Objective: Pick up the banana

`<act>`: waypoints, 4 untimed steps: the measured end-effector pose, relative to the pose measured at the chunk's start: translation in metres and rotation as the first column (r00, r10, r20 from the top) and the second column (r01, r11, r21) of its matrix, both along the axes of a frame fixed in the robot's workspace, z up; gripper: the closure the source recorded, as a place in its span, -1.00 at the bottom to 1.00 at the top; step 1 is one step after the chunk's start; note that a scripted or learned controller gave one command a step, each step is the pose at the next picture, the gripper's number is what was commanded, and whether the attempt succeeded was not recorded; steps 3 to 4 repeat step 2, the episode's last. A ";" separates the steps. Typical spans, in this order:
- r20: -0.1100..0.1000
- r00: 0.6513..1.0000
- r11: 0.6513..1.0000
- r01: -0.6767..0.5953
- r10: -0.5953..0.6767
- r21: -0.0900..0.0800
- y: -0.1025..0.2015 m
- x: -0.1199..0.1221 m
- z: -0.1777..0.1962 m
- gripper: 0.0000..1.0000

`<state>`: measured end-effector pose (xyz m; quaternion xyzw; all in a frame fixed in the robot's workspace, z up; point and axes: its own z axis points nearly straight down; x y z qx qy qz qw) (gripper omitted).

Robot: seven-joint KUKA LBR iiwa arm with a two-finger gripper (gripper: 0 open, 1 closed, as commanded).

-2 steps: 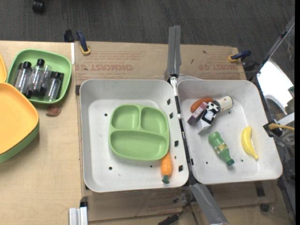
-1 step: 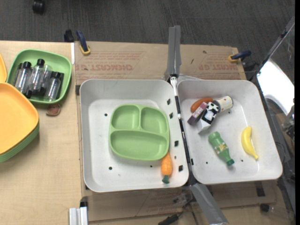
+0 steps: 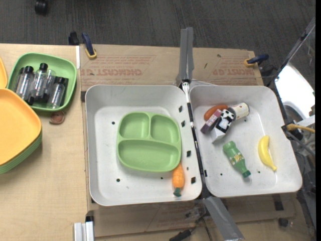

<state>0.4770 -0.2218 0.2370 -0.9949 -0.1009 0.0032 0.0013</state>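
Note:
A yellow banana (image 3: 266,153) lies in the right bin (image 3: 281,182), near its right wall, curved and pointing toward the front. To its left a green toy bottle (image 3: 236,158) lies at a slant.
The right bin also holds an orange-red sausage-like toy (image 3: 215,110), a purple block (image 3: 211,122) and a black-and-white cow toy (image 3: 226,119) at the back. The left bin (image 3: 100,134) holds a green divided plate (image 3: 149,142) and a carrot (image 3: 177,179). A green tray of vials (image 3: 42,82) and orange plates (image 3: 17,134) sit at left.

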 end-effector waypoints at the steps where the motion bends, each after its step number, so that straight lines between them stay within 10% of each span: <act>1: 0.002 1.000 1.000 -0.027 0.027 -0.002 0.000 0.001 0.043 1.00; 2: 0.001 0.983 0.983 -0.181 0.181 0.001 0.000 0.000 -0.015 1.00; 4: 0.001 0.983 0.983 -0.181 0.181 0.001 0.000 0.000 -0.015 1.00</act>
